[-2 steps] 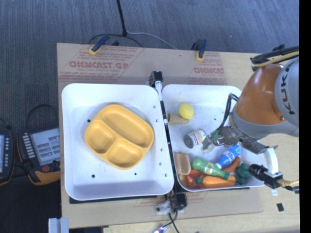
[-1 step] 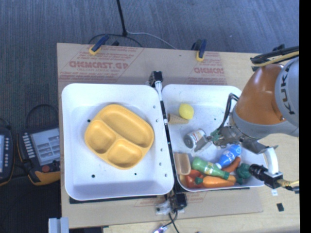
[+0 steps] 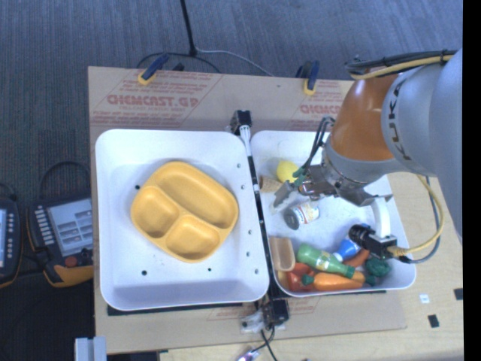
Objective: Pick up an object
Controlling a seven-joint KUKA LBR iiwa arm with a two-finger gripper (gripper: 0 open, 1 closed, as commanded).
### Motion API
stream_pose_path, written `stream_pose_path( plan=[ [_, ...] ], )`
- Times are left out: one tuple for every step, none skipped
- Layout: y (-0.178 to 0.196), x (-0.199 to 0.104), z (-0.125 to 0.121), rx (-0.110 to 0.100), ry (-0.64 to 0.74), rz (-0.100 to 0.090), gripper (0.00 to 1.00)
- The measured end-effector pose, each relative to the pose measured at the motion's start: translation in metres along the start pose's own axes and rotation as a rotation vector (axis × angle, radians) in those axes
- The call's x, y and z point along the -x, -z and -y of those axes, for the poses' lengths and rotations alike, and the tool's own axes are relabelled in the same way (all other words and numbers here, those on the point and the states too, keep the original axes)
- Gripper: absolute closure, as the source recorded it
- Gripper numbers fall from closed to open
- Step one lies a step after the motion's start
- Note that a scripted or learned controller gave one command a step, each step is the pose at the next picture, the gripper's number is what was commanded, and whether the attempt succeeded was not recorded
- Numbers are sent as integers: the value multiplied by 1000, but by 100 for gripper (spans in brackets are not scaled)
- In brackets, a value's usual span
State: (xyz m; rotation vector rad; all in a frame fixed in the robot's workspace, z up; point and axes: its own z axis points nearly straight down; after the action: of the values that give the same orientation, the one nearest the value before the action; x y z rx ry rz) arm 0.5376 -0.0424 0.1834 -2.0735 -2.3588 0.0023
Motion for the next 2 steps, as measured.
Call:
stream_pose_path(
  plan=[
    [0,3,-74,0,-153,2,0],
    [0,1,-11,-1,-116,1,0]
  ],
)
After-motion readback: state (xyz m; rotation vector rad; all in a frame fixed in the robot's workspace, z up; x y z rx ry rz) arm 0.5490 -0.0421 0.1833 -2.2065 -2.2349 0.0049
